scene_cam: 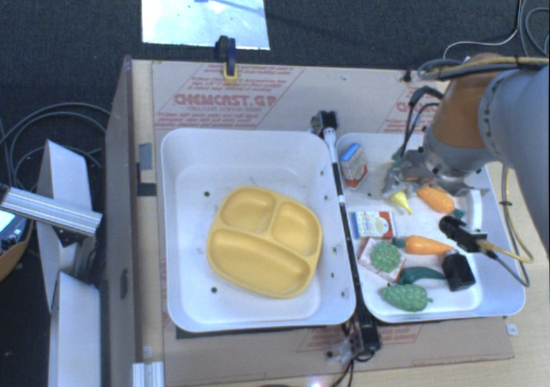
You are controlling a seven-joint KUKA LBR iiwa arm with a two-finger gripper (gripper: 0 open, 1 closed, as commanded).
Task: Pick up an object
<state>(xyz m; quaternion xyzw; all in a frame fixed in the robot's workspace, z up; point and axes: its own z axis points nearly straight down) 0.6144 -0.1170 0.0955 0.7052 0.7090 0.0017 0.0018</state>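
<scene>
We see a yellow divided tray [265,241] in the left bin [185,205]. The right bin [503,286] holds toy food: carrots [427,245], a can [352,163], greens [406,296]. The gripper [402,181] hangs over it; we cannot tell its state.

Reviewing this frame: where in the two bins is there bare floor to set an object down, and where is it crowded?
Left bin: bare floor rings the yellow tray, widest along its left wall and far edge. Right bin: crowded from the can and gripper to the carrot and green vegetable.
</scene>
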